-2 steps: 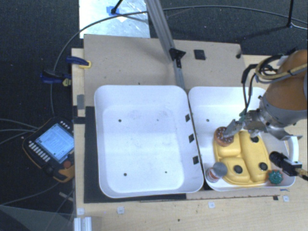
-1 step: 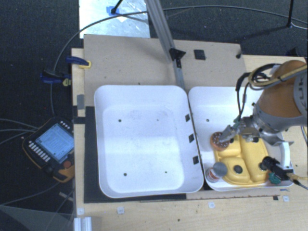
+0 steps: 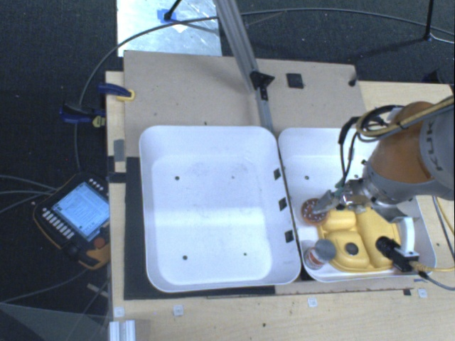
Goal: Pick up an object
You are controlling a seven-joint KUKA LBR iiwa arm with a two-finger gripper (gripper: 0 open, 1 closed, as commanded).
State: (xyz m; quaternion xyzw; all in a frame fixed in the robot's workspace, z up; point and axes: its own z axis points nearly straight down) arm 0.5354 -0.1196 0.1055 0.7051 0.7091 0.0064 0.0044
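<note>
Inside right bin [image 3: 313, 151], yellow toy [image 3: 353, 241], grey-capped bottle [image 3: 321, 251], brown disc [image 3: 311, 209]

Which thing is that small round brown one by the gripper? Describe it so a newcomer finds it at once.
Start at the right-hand white bin, where the grey arm reaches in. Near the bin's left wall, just left of the gripper, lies a small brown ring-shaped object. Its neighbours are a big yellow toy and a small grey-capped piece; it alone is brown with a pale centre.
</note>
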